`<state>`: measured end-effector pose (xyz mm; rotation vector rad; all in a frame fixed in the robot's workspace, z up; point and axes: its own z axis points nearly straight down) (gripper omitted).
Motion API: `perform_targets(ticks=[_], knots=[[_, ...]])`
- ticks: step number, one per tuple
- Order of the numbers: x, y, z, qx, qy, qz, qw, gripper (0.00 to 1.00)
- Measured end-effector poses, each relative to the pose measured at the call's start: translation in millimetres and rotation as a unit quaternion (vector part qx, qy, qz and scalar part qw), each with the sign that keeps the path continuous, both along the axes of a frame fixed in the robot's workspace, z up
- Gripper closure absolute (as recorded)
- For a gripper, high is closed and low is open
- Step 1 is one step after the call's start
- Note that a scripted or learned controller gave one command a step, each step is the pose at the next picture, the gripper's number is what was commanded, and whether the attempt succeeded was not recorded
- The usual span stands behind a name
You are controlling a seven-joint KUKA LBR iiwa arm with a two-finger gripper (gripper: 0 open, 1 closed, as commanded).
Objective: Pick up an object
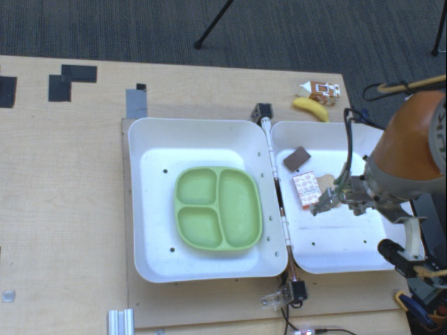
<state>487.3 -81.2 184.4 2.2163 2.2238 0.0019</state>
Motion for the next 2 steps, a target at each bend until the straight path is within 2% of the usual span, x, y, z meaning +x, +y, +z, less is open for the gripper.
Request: perform_targets(ticks=[1,2], knots=[[-1.5,-12.6,-88.5,0.0007,0.002,-0.001,1.0,0.0],[0.6,-12.1,-77.5,0.0008,0.0,0.0,1.0,1.0]])
